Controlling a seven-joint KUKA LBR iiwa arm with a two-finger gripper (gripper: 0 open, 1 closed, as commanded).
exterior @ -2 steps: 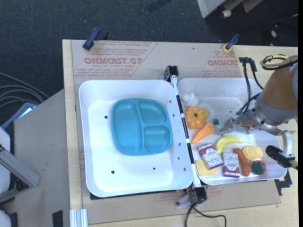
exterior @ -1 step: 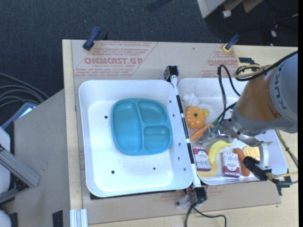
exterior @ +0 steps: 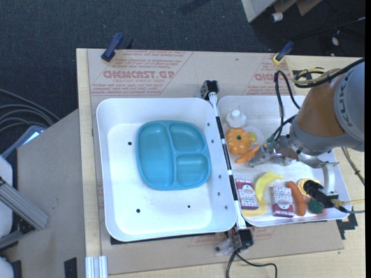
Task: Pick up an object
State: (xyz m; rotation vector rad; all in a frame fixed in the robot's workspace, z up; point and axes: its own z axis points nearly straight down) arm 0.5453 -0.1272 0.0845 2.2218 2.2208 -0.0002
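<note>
Metal two-finger gripper (exterior: 268, 153) reaches low into the right white bin (exterior: 264, 105), just beside the orange plastic carrot (exterior: 248, 154) near its left wall, apparently lining up a grasp.

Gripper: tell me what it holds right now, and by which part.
It cannot be told. The gripper sits low in the right bin, beside the orange pumpkin toy and the carrot, with no object visibly gripped.
</note>
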